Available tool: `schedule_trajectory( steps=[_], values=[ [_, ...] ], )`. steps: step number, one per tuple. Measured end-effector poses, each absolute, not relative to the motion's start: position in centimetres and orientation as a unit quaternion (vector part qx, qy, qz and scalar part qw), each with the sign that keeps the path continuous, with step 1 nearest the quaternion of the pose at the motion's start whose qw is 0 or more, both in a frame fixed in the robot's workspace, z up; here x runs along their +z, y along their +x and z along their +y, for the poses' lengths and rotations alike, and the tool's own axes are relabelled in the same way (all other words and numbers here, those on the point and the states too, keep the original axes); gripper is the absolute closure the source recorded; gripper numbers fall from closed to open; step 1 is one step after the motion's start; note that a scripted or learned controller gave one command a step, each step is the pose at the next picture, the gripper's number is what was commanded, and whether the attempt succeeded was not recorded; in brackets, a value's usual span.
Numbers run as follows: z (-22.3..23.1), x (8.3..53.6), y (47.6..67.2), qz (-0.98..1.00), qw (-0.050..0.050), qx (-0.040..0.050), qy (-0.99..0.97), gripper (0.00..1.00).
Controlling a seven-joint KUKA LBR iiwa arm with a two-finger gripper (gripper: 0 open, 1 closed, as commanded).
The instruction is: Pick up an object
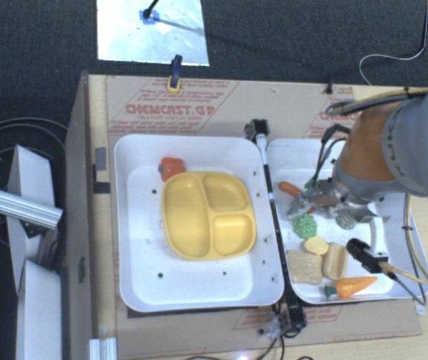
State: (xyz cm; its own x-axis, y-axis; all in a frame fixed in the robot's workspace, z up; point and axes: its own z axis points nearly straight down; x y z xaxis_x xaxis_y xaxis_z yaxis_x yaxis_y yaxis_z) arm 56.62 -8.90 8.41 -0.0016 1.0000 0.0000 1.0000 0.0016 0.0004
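Where the end effector (312, 199) hangs — green toy (304, 224) just below.

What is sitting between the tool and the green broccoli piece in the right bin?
Nothing visible. The tool hangs in the right bin, just above the green broccoli piece, with no object between them. The orange carrot lies nearer the front edge.

The grey arm (416, 137) reaches in from the right, its orange band (367, 147) just above the wrist, the end effector (320, 199) angled down and leftward.
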Motion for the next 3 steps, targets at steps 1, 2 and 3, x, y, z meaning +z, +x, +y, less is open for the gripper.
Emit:
schedule_trajectory(
  steps=[1,2,3],
  values=[
    [-8.6,8.4,55.9,0.708,0.0,0.0001,0.707,0.0],
    [-8.3,8.5,60.9,0.708,0.001,0.001,0.706,0.0],
    [-9.4,8.4,58.8,0.708,0.0,0.0001,0.706,0.0]
  ],
)
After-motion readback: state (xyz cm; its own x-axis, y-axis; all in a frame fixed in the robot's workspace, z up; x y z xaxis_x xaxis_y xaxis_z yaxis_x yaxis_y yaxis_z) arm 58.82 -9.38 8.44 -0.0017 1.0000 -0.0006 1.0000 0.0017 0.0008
